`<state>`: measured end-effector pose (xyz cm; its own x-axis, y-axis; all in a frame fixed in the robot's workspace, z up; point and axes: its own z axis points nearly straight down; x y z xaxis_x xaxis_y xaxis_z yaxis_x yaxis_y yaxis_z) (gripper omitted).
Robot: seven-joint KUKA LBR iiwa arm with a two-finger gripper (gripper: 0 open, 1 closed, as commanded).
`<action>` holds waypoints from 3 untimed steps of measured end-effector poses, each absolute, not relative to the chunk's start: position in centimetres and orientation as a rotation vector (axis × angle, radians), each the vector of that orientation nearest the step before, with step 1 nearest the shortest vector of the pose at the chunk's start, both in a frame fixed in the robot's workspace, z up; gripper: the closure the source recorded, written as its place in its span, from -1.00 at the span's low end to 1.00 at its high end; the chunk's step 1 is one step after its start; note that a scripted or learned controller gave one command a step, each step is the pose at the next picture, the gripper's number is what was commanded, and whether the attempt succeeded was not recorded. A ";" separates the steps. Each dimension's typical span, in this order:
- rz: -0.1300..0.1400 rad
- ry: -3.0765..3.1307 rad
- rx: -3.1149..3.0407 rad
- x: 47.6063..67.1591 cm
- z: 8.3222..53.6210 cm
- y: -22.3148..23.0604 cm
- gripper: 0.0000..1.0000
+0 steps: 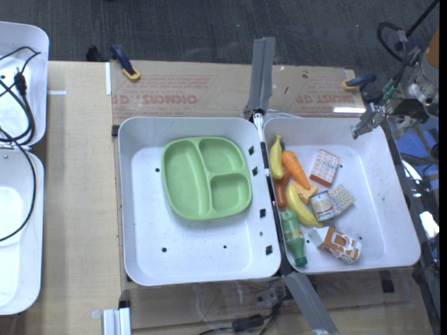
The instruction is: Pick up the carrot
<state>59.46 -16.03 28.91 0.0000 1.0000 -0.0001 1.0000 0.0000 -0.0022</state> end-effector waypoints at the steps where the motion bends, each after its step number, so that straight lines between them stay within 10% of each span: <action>1: 0.003 -2.405 -2.019 63.3 15.6 -10.5 -1.00; 2: -0.007 -2.579 -1.813 62.6 9.9 -10.3 -1.00; 3: -0.007 -2.580 -1.820 62.7 11.0 -10.6 1.00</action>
<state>62.65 -10.56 10.96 -0.3353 0.9420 -0.0101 0.9420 0.3355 0.0127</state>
